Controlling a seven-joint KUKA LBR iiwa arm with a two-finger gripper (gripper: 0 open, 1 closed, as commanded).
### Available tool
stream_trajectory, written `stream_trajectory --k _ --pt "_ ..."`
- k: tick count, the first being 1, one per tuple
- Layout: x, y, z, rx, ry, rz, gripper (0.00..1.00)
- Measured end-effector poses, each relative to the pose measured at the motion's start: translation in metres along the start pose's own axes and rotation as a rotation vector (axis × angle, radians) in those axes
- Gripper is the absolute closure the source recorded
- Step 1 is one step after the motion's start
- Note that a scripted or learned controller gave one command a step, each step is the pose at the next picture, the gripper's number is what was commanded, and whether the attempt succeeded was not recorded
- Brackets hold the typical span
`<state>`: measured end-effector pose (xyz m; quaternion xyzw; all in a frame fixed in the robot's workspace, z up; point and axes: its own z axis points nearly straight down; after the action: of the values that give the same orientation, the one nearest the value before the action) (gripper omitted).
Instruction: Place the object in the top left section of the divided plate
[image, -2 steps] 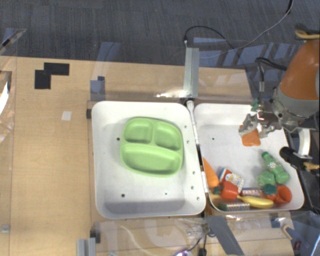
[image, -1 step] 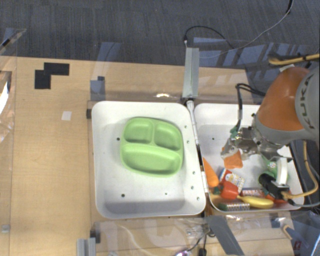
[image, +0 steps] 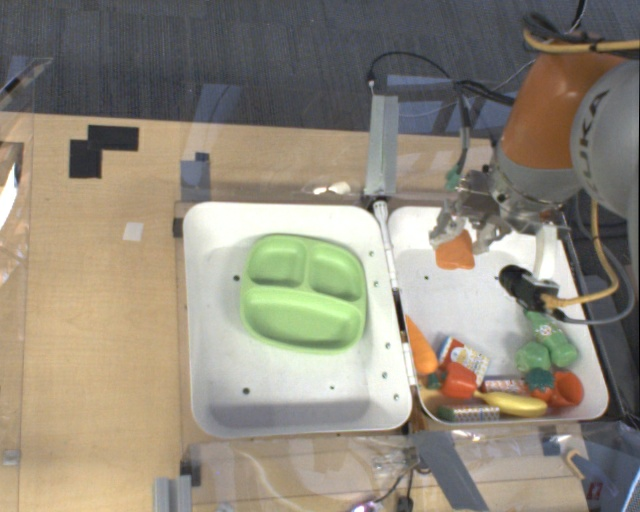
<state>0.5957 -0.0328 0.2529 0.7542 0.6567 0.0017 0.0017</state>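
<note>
A green divided plate (image: 300, 296) lies in the left white bin (image: 215, 400), with two small sections along its far side and one long section along its near side. My gripper (image: 462, 236) hangs over the far part of the right bin (image: 480, 310), shut on a small orange object (image: 456, 253) that sits between its fingers, lifted off the bin floor. The plate is well to the left of the gripper, across the divider between the bins.
Toy food is piled in the right bin's near corner: a carrot (image: 421, 346), a banana (image: 511, 403), a red piece (image: 459, 381), green pieces (image: 548, 345) and a small box (image: 466, 354). A black cable end (image: 520, 283) hangs beside the arm.
</note>
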Motion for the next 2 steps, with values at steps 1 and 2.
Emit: stream_trajectory --k 1,2 --pt "-0.007 -0.023 -0.050 0.000 0.000 0.055 1.00" --pt "-0.002 -0.064 -0.040 0.003 0.000 0.095 1.00"
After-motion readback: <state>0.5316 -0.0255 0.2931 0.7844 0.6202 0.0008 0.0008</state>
